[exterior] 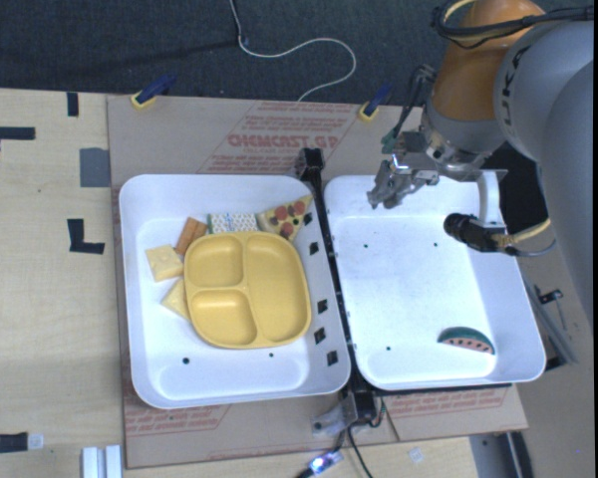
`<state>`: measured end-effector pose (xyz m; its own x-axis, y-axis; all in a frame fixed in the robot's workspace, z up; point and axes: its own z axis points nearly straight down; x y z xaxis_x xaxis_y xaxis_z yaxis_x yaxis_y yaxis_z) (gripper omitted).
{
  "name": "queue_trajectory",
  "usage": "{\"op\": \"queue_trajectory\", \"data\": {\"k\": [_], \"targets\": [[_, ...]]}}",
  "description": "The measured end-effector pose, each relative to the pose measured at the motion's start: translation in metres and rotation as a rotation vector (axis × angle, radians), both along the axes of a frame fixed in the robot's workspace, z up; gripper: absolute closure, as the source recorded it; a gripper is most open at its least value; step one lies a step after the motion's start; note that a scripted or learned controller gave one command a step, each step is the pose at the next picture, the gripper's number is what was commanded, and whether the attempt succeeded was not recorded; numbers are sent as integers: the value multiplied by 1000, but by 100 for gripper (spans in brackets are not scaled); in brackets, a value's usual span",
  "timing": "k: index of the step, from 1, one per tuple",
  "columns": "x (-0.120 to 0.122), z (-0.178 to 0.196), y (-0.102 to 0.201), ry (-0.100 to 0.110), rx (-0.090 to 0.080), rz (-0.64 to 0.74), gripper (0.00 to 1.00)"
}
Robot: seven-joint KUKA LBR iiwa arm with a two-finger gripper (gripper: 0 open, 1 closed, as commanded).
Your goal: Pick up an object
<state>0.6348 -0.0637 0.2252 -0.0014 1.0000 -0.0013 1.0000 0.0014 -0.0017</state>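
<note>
You had the gripper (pixel 387 193) hanging over the far end of the right bin (pixel 419 366), close to the divider between the two bins, and I could not tell from this slanted look how the tool was set, open or closed; what was plain is that nothing showed beneath it or in it, so you should count the pick as not yet made. In that right bin, the one candidate was the watermelon slice (pixel 466 342), lying flat near the near right corner, well apart from the gripper and untouched as far as the view showed. The left bin (pixel 140 257) held the crowd: a yellow divided plate (pixel 247 289) sat in the middle, with a pale cracker (pixel 163 262) and an orange-brown piece (pixel 189 234) just beside its far left edge, and a pizza slice (pixel 285 217) with some small patterned bits I could not name tucked against its far rim. My reading is that the task was at its opening: the arm was over a bare stretch of bin floor, no object was lifted, and every item lay resting. Everything was left to do, namely bringing the tool over one item, descending, closing and raising it; the lone watermelon slice looked the easiest, having open floor around it.
</note>
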Motion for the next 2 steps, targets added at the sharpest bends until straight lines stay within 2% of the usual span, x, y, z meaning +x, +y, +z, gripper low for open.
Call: {"op": "queue_trajectory", "data": {"k": [1,2], "targets": [[-16,1,2,1,0,-2,100],[-13,-8,2,1,-1,0,100]]}}
